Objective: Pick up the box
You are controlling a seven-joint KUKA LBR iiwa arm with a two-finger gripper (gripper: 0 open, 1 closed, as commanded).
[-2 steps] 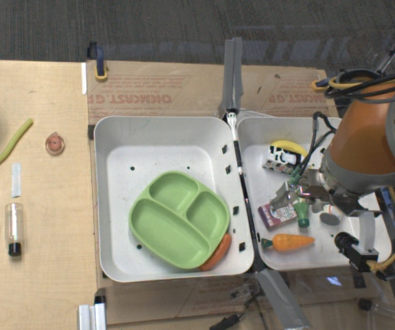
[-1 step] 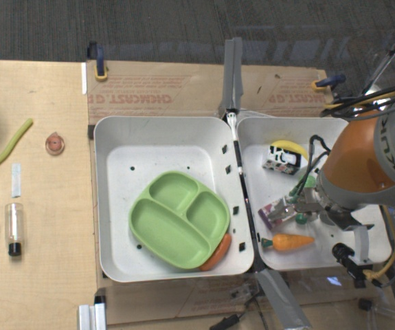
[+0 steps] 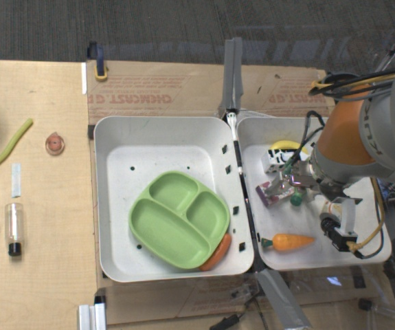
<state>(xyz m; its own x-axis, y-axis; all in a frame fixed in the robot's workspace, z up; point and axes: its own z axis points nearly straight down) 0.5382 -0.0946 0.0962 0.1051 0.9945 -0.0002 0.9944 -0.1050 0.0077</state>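
Note:
In the right bin (image 3: 369, 253), a small purple and pink box (image 3: 273, 193) lies near the middle, tilted on the floor. My gripper (image 3: 292, 179) hangs low just right of and above the box, at its upper right edge. I cannot see the box being held. A small green piece (image 3: 297, 200) sits right beside the box under the gripper.
An orange carrot (image 3: 290, 242) lies at the right bin's front. A yellow item (image 3: 284, 145) and a white-and-black item (image 3: 277, 156) sit at its back. The left bin (image 3: 115, 150) holds a green divided plate (image 3: 178, 218) resting on an orange object (image 3: 218, 251).

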